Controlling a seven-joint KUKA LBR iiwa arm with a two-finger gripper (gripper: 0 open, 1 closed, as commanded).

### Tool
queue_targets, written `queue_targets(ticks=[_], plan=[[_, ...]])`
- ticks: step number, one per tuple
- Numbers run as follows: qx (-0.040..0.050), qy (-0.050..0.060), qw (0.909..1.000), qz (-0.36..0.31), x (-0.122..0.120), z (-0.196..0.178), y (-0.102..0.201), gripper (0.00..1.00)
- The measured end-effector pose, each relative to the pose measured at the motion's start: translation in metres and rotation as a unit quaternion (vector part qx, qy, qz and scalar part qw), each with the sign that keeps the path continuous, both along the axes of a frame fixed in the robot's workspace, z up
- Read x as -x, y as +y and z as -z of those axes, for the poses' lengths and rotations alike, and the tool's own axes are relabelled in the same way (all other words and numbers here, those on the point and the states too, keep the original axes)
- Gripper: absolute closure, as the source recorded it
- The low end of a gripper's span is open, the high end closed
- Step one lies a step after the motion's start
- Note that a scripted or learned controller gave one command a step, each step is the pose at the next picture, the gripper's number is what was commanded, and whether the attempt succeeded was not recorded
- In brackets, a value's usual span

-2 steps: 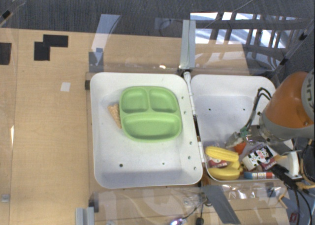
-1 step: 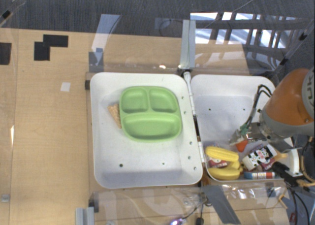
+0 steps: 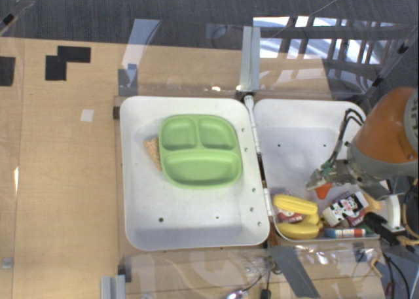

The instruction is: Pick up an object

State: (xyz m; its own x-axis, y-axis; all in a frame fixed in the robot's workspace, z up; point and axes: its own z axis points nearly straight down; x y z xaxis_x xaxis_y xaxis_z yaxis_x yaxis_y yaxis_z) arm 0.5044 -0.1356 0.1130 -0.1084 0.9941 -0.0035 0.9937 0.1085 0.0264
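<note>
Camera view, from biggest thing down to smallest:

1. Two shallow white bins sat side by side on the wooden bench [image 3: 59, 160]: the left bin [image 3: 141, 219] and the right bin [image 3: 294, 127], their inner walls touching along the middle.
2. The grey arm [image 3: 386, 137], with its orange band, reached in from the right and hung over the right bin's near right part.
3. A green divided plate [image 3: 198, 150] lay flat in the upper middle of the left bin, with a tan, crumbly piece of food [image 3: 153, 152] tucked against its left edge.
4. The gripper [image 3: 325, 178] pointed down by an orange item, just above the clutter in the right bin's near corner; whether its fingers were apart or closed could not be told.
5. A yellow banana-like toy [image 3: 298, 216] lay in that near corner, beside a white printed packet [image 3: 346, 209].
6. A small orange item [image 3: 322, 191] sat just under the gripper.
</note>
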Motion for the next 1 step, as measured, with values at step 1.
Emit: queue_targets(ticks=[1], plan=[[-0.0006, 0.010, 0.9999, -0.006, -0.0260, -0.0725, 0.0945, 1.00]])
